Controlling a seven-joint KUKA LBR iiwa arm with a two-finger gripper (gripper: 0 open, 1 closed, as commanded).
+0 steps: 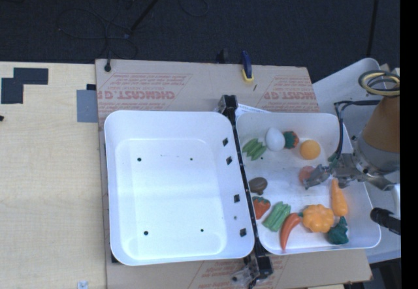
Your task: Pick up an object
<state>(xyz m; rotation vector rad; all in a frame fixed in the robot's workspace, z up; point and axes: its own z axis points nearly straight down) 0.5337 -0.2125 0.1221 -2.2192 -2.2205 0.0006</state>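
Observation:
The right white bin (326, 121) holds several toy foods. At its back lie a white egg (275, 139), an orange ball (309, 149) and a green leafy piece (253, 149). Toward the front are a brown piece (258, 184), a green pepper (277, 216), a red chili (289, 230), a yellow-orange pepper (318, 218), an orange carrot (338, 199) and a green broccoli (338, 234). My gripper (318, 176) reaches in from the right, low over the bin's right half. It sits right against a small red piece (304, 175), which it partly hides.
The left white bin (170, 121) stands beside the right one, with a black divider (238, 177) between them. Both rest on a cardboard sheet (163, 89). The arm's orange band (385, 124) and cables (382, 80) hang over the right bin's right rim.

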